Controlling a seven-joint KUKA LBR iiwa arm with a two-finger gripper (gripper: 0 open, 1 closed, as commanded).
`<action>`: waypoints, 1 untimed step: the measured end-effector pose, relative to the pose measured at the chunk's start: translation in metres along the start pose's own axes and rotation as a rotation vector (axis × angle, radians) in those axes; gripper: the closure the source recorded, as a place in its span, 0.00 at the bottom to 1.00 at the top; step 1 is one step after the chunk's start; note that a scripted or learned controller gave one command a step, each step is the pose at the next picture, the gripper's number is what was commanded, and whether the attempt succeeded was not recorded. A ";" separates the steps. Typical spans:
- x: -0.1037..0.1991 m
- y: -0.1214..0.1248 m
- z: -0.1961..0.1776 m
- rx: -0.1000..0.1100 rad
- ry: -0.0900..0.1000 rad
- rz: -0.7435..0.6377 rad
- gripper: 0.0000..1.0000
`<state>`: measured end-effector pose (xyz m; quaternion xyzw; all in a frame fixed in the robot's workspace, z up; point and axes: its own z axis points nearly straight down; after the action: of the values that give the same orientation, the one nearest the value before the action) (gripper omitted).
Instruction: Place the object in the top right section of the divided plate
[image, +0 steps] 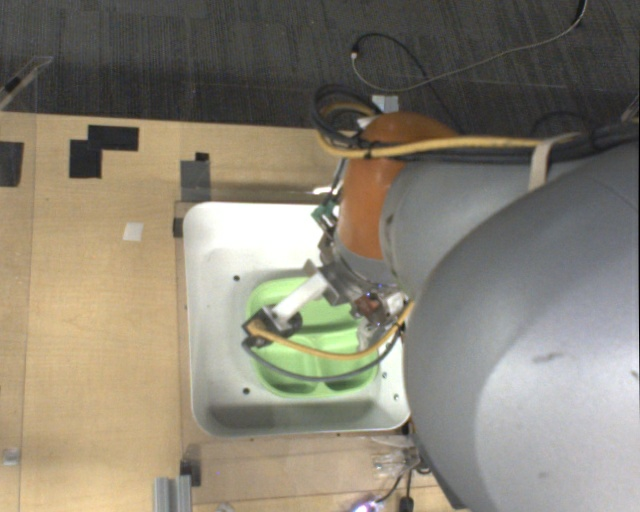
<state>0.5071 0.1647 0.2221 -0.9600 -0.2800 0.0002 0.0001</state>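
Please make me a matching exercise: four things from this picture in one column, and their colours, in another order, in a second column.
Things:
1. divided plate
2. bin
3. band above the wrist
4. bench

Colours:
a. orange
b. pale wood
c. green
d. white

Pairs: 1-c, 2-d, 3-a, 4-b

Divided plate (270, 298) is showing bright green, unpatterned. Bin (215, 330) is presenting plain white. Arm (520, 330) is showing grey, its band (365, 205) reading orange. Bench (90, 350) is showing pale wood grain, carrying black blocky marks (100, 150). Floor (200, 60) is showing dark grey, finely ribbed.
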 end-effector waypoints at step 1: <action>0.002 0.015 -0.028 0.000 0.001 -0.017 0.00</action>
<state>0.5169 0.1537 0.2502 -0.9576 -0.2881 -0.0001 0.0002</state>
